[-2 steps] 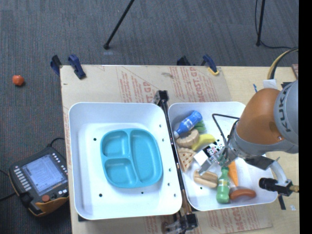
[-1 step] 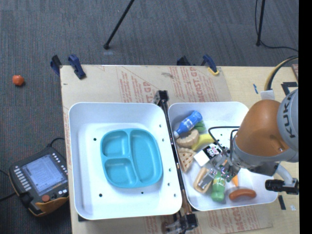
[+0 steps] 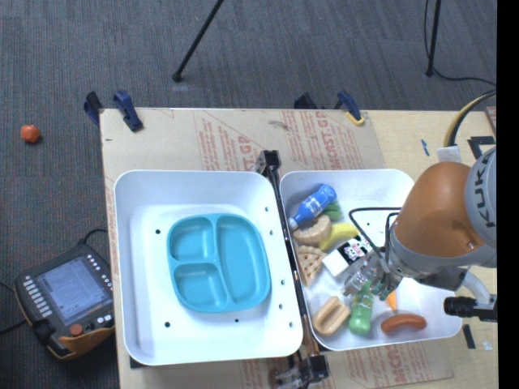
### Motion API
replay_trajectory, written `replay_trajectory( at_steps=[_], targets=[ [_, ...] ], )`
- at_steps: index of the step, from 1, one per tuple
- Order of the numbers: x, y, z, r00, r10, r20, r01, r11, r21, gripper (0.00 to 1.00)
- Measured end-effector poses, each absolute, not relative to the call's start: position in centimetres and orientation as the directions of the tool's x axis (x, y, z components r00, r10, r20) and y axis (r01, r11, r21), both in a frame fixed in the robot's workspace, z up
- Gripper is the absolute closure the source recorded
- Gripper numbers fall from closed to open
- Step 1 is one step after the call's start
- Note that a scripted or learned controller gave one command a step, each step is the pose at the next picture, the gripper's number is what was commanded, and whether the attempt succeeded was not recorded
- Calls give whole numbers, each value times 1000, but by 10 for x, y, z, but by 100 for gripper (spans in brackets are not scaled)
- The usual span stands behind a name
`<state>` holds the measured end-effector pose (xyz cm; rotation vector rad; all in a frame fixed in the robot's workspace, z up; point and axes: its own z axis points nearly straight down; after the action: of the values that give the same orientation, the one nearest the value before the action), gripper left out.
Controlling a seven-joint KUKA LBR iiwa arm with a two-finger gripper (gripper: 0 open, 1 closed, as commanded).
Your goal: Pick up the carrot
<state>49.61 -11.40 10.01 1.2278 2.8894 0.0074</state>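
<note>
The jaws (image 3: 375,286) hang over the right bin (image 3: 381,177), crowded by toys; I cannot tell their state. The carrot (image 3: 392,300) lies just beside them.

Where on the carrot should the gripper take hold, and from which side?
Little of the carrot shows: an orange sliver below the gripper, between the green bottle and the sausage. Probably best straight from above, fingers closing across its narrow width, since neighbours crowd both sides.
</note>
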Motion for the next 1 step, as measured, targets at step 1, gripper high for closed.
replay_trajectory(
  at_steps=[1],
  targets=[
    [496, -114, 100, -694, 720, 0, 720, 694, 5, 0]
  ],
)
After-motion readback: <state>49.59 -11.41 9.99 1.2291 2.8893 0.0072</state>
